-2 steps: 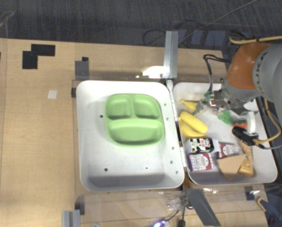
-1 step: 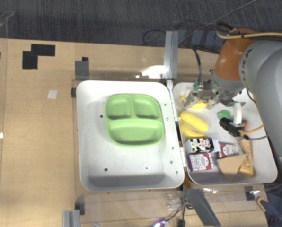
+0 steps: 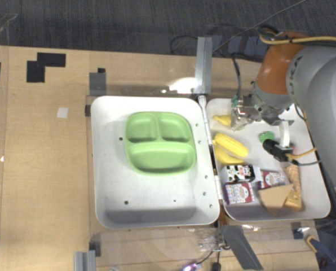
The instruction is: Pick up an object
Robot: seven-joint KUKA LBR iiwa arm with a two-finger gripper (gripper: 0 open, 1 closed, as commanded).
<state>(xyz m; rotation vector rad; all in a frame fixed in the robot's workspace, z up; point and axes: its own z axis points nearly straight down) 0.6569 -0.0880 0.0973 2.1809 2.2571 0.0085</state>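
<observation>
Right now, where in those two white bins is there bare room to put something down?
The left bin has bare floor all around the green divided plate, widest along its near edge and left side. The right bin is crowded: corn cob, small cartons, wedge-shaped pieces and the end effector fill most of it. A narrow strip by its right wall stays open.

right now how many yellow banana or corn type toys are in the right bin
2. A yellow corn-like piece lies along the right bin's left side, beside the divider. A smaller yellow piece sits above it, near the top left corner, by the gripper. The arm may hide others.
</observation>
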